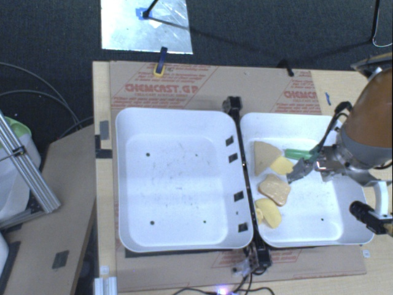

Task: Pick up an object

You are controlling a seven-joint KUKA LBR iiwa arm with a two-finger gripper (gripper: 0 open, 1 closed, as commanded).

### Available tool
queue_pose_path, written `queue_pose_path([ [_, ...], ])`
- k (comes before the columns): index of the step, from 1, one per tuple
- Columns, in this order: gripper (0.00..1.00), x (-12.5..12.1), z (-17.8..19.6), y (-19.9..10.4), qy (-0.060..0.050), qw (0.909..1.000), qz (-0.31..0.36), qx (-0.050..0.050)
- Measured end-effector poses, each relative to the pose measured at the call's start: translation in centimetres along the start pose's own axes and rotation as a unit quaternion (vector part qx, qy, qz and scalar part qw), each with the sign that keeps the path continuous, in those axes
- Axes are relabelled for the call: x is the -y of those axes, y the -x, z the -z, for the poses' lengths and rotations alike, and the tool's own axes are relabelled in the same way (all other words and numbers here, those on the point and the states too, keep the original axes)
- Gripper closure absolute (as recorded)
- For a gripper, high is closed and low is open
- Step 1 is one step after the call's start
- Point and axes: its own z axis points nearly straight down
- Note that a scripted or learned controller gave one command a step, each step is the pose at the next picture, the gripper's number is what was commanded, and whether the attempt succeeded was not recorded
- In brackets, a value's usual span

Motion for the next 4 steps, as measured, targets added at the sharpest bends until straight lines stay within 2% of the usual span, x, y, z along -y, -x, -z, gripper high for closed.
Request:
queue_pose_path([
  [1,0.0,-2.3,-13.2,-2.0,0.001,1.0,0.001,-0.001],
  [2,0.0,1.5,-2.2,-9.3,0.004,1.0,0.004,-0.002],
  [3,0.0,1.9,-8.8,2.7,-0.002,1.0,-0.006,0.003],
  [4,1.0,1.5,-7.4,1.9,0.002,1.0,0.0,0.0],
])
